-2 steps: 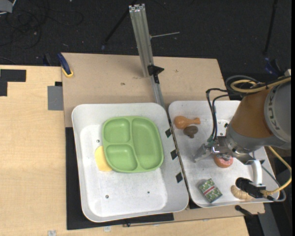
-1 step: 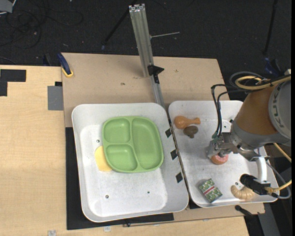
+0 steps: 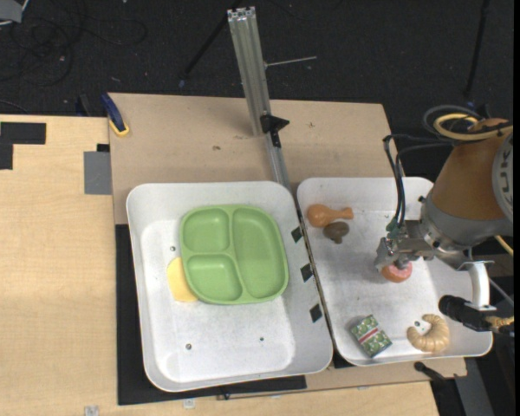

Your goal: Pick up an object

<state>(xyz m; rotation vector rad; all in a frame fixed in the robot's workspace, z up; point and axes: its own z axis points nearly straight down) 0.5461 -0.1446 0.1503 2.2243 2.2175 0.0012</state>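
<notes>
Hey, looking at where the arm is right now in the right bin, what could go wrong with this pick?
The tool sits directly over a small red object, so it might close off-center and squeeze it out sideways. That object looks small and rounded, so it may slip on lifting. A sideways nudge could also send it toward the brown piece and orange piece nearby.

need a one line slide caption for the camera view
KUKA arm's gripper lowered over a small red object in the right bin; a green divided plate sits in the left bin.
</notes>
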